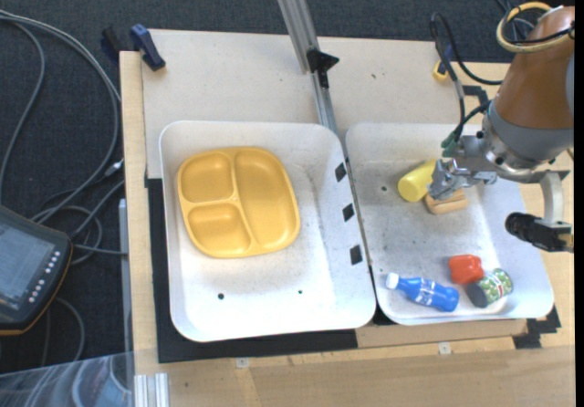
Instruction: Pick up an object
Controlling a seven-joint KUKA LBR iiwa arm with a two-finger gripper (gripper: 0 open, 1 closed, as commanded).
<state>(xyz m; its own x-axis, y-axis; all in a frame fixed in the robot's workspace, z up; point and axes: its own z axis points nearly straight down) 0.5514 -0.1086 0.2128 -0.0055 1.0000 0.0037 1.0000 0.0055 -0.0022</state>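
Beside the yellow cup (415, 182), on its right, the end effector (444, 184) sits low over a tan wooden block (445, 203) in the right bin (401, 305), apparently placed for a pick; its grip state cannot be told. Well left of the cup lies a yellow divided plate (238, 202).

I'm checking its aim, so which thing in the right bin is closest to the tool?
The tan wooden block, directly beneath the tool. The yellow cup lies beside it; the others sit along the bin's front edge.
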